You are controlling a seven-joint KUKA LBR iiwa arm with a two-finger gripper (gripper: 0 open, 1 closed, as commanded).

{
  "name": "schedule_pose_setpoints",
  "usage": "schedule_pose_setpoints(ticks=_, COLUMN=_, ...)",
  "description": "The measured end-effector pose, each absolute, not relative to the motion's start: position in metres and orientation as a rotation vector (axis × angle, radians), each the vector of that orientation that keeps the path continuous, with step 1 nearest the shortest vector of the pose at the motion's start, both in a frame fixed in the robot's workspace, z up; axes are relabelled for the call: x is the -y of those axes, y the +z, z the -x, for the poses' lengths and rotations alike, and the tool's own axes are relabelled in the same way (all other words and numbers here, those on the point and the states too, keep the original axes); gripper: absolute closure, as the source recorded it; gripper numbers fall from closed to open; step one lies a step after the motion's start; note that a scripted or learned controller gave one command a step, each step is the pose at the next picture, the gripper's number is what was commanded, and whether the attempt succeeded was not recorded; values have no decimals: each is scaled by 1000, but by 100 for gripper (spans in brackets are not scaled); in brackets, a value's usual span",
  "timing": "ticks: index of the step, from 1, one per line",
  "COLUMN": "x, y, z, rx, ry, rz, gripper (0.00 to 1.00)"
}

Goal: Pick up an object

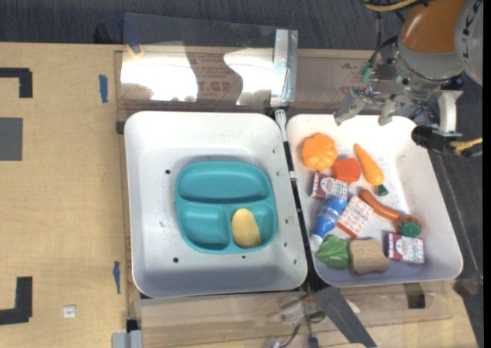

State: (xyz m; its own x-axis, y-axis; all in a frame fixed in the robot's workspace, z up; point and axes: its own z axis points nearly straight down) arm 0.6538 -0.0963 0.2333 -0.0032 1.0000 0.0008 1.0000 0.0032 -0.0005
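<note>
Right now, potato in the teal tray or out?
In. The potato lies in the teal tray's lower right compartment, inside the left bin.

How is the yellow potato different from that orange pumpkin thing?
The potato is pale yellow, smooth and oval; the pumpkin is orange, round and ribbed. The potato lies alone in the teal tray in the left bin; the pumpkin sits among other toys in the right bin. Both look like toy food.

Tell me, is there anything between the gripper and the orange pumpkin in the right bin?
Nothing visible stands between them. The gripper hangs over the far edge of the right bin, and the orange pumpkin lies nearer and to its left with bare bin floor between. A carrot and a red block lie beside the pumpkin, not in the way.
</note>
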Motion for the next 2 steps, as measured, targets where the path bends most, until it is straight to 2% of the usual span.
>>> schedule_pose_setpoints(ticks=1, x=121, y=106, z=-643, rx=2373, ry=-5, rz=2067, gripper=0)
schedule_pose_setpoints(ticks=2, x=171, y=87, z=-603, rx=2418, ry=-1, rz=2010, gripper=0)
